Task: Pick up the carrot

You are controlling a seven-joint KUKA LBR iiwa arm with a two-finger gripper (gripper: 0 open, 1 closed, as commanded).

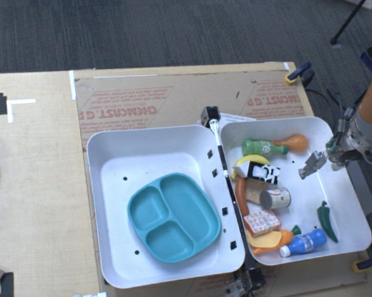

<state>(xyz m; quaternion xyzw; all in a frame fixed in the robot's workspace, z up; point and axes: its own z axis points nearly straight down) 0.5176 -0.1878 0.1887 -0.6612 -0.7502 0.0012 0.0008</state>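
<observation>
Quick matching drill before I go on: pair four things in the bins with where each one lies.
Things:
1. teal plate
2. carrot
3. blue bottle
4. green pepper

Places:
A. right bin, near corner, by the front wall
B. left bin, middle
C. right bin, by the right wall
D. right bin, near edge, just left of the bottle

Pairs: 1-B, 2-D, 3-A, 4-C
</observation>
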